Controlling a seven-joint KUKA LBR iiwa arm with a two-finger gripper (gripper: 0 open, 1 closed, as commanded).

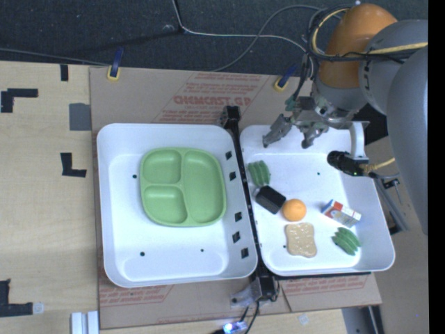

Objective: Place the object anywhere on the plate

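A green divided plate (183,186) lies in the left bin (118,256). In the right bin (379,256) sit a green pickle-like piece (259,173), a black block (270,200), an orange ball (295,210), a tan slice of toast (301,240), a small red, white and blue packet (340,212) and a green leafy piece (346,240). My gripper (292,137) hangs over the right bin's far edge, open, its two fingers spread with nothing between them. It is apart from every object, up and right of the pickle-like piece.
The arm's orange band (354,40) and grey body fill the upper right. Black clips (233,176) run along the seam between the bins. Cables (208,33) trail across the dark cloth behind the bench.
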